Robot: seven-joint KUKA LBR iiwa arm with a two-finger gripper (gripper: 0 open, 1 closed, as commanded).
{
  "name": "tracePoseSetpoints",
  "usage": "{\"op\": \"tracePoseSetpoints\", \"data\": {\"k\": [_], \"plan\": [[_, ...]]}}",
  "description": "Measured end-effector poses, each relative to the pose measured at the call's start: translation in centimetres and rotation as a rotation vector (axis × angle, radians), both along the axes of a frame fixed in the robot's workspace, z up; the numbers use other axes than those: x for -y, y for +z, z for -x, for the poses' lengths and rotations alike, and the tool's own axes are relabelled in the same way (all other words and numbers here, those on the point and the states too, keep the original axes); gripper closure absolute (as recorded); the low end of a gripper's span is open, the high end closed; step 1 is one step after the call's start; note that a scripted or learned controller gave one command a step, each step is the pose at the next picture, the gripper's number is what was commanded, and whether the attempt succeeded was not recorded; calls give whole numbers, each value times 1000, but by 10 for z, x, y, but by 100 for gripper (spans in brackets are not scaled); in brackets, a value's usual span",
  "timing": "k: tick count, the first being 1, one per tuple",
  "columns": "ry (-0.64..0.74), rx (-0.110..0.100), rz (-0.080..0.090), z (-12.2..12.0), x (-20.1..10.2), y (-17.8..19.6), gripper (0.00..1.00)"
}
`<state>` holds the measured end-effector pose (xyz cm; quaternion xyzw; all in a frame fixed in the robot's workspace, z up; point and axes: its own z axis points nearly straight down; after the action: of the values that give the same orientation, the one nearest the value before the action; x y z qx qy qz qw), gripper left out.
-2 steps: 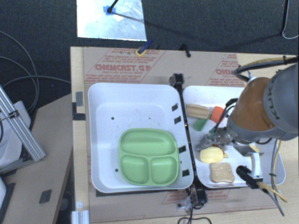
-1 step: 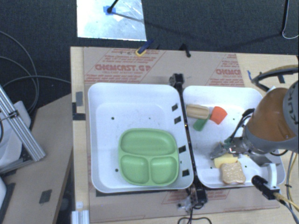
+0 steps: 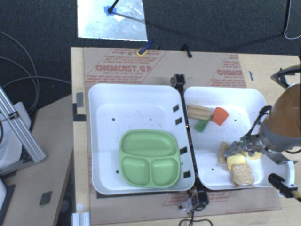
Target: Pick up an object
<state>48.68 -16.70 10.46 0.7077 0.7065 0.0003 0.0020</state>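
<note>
The right bin (image 3: 254, 100) holds several small items. A wooden block (image 3: 199, 112) lies at its back left, with an orange piece (image 3: 220, 116) and a green piece (image 3: 201, 125) beside it. Near the front lie a yellow block (image 3: 235, 160), a tan textured piece (image 3: 242, 174) and a small tan piece (image 3: 222, 152). My gripper (image 3: 236, 148) is low over this front cluster, right at the yellow block's upper edge. The arm (image 3: 283, 126) comes in from the right and hides part of the bin's right side.
A green divided plate (image 3: 150, 157) lies in the left bin (image 3: 108, 126). A black divider (image 3: 184, 131) with clips runs between the bins. A shiny sheet (image 3: 111, 13) lies behind the bench, and a metal frame (image 3: 19, 131) stands at left.
</note>
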Motion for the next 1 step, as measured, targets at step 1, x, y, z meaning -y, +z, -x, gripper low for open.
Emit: {"op": "tracePoseSetpoints", "data": {"k": [1], "plan": [[0,0,0,0,42,6,0]]}}
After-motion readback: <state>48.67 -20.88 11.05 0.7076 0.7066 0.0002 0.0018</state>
